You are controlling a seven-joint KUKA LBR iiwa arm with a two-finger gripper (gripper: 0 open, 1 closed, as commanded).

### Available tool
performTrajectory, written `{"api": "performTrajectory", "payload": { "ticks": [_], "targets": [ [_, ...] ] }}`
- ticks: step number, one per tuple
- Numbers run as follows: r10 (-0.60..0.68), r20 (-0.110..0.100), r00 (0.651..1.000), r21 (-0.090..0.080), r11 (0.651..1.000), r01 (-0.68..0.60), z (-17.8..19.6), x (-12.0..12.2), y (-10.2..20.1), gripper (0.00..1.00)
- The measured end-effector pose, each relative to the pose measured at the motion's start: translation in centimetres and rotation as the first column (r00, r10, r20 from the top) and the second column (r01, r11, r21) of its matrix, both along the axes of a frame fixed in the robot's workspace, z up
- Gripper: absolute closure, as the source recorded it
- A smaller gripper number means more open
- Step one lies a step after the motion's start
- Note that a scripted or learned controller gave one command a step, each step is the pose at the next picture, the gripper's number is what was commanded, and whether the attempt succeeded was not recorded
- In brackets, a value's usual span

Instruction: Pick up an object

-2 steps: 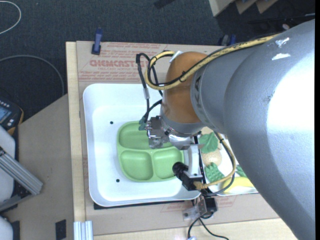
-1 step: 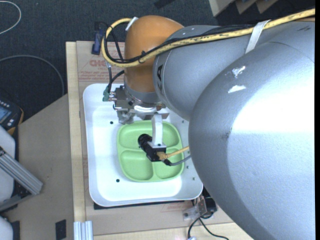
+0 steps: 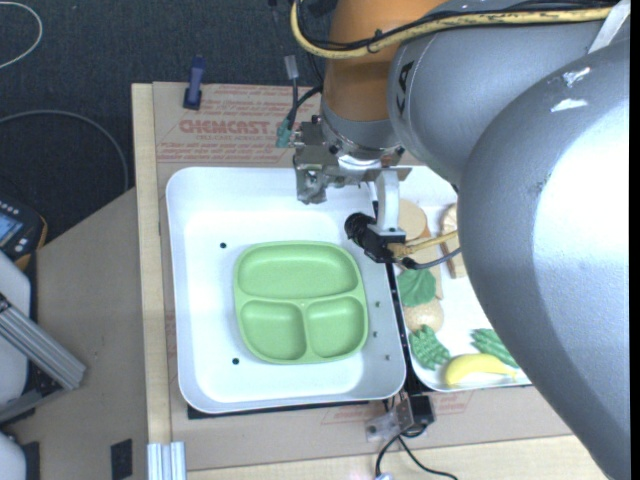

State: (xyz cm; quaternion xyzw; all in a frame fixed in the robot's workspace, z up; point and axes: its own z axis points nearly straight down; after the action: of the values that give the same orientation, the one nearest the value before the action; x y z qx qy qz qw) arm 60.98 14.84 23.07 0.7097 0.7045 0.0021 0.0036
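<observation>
Okay, green divided plate lies flat in the left bin, roughly centred and a bit toward the near edge, three compartments facing up, nothing in them. The gripper hangs over the far edge of the same bin, toward its far right corner, apart from the plate. Whether it is open or closed cannot be told, and nothing can be seen held in it. The grey arm with its orange band comes in from the right and covers much of the right bin.

In the right bin, a banana sits at the near edge, with a green leafy piece just beside it toward the left edge. Another green leafy piece lies along the left edge, touching a pale round item. A beige item sits farther back, partly hidden.

Both bins rest on a board printed CHEMCAST, with a blue clip at its far left corner.
</observation>
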Motion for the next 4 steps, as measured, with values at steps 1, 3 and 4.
{"api": "performTrajectory", "payload": {
  "ticks": [1, 3, 4],
  "targets": [
    [0.011, -0.021, 1.000, 0.002, 1.000, -0.011, -8.1, -5.2, 4.2, 1.00],
    [0.015, 0.003, 1.000, 0.006, 1.000, -0.015, 0.4, 2.5, 8.1, 1.00],
    [0.011, -0.004, 1.000, 0.002, 1.000, -0.011, 1.0, 2.4, 7.7, 1.00]
  ]
}}
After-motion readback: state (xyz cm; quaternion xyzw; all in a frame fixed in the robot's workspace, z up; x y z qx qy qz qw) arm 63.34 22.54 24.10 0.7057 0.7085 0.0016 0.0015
